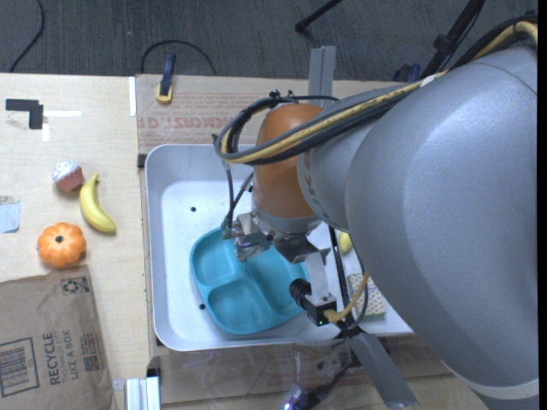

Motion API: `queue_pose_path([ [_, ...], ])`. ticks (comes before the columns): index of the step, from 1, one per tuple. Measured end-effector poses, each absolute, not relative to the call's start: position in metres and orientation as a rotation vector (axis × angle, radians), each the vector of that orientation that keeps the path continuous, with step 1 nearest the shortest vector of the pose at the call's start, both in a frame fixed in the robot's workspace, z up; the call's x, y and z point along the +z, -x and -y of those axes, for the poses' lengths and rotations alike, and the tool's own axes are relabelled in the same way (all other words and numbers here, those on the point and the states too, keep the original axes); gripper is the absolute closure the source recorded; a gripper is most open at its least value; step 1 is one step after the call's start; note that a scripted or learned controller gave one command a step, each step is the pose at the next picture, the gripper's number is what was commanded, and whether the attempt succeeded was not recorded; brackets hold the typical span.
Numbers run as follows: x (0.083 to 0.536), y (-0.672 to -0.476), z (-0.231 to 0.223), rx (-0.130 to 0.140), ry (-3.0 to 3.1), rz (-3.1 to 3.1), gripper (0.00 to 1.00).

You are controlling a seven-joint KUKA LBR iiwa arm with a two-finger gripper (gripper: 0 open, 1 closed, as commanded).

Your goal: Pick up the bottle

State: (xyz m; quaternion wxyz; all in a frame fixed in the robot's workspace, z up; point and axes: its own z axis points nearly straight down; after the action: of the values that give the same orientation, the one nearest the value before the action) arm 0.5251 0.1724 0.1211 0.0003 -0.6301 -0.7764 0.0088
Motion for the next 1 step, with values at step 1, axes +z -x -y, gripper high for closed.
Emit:
queue_pose_path([
  [1, 0.2344, -0.5064, -0.2053, 0.01, 1.692, 2.646, 1.0],
])
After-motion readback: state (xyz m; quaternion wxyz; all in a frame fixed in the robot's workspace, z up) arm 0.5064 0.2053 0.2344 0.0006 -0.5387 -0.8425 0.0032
